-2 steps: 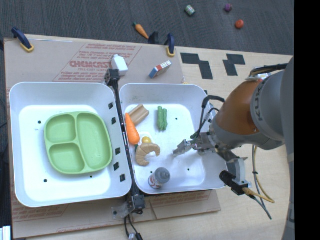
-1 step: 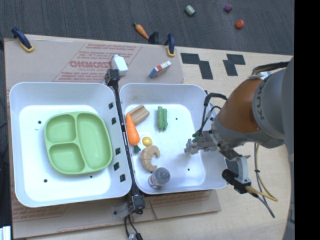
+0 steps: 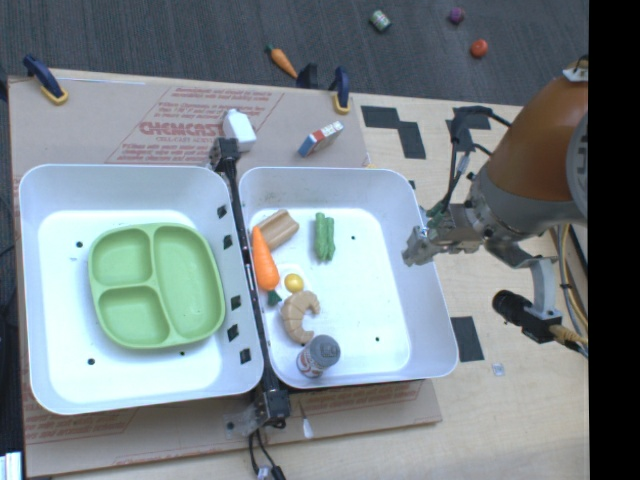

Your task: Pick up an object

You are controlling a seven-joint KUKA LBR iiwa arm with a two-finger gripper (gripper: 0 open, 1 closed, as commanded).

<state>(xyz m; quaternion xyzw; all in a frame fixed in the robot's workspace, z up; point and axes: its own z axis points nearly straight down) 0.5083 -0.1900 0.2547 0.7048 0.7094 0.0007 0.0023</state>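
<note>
Toy food lies loose in the right bin, none of it taken up yet.

The carrot looks light, stiff and smooth, so it likely slips unless pinched across its thick middle; beside it lie a brown sausage, a green bean pod, a small yellow ball, a croissant and a little can. The gripper hangs over the bin's right rim; whether it is spread or clenched I cannot tell. A green divided plate sits in the left bin.
</note>
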